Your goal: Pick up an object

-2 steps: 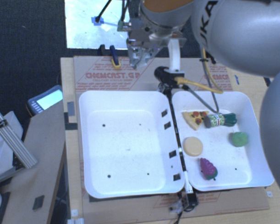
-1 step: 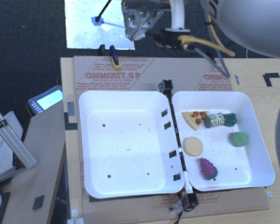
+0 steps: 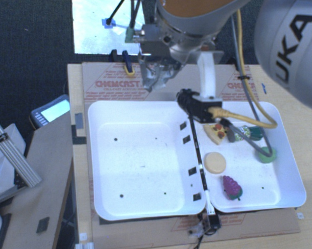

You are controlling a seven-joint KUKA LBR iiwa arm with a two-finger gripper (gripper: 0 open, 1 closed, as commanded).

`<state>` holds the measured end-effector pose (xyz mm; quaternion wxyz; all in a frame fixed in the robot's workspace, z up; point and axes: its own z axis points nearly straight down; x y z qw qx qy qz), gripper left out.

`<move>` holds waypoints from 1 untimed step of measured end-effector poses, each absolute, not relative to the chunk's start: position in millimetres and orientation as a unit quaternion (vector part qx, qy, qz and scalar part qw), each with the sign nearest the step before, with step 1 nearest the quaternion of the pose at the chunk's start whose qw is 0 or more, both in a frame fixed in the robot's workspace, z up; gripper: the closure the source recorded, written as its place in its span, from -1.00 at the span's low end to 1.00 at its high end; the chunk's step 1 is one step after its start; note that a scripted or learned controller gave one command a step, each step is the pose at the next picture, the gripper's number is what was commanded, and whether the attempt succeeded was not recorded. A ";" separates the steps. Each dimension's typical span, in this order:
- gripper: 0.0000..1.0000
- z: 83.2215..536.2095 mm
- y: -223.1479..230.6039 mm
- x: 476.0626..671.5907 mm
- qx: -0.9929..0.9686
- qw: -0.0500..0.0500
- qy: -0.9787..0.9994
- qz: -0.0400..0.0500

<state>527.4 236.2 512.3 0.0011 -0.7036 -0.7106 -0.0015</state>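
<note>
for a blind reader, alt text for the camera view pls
A grey arm's gripper hangs above the far edge of two white bins; the right bin holds a purple toy, tan disc and green ring.

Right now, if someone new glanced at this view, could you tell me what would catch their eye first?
Probably the big grey arm filling the top right, with its gripper hanging above the far edge of the left bin. Next come the small toys clustered in the right bin: a purple grape bunch nearest the camera, a tan round disc just behind it, and a green ring to the right.
</note>
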 end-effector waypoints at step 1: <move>1.00 535.5 233.3 601.5 -0.707 -0.002 -0.707 -0.002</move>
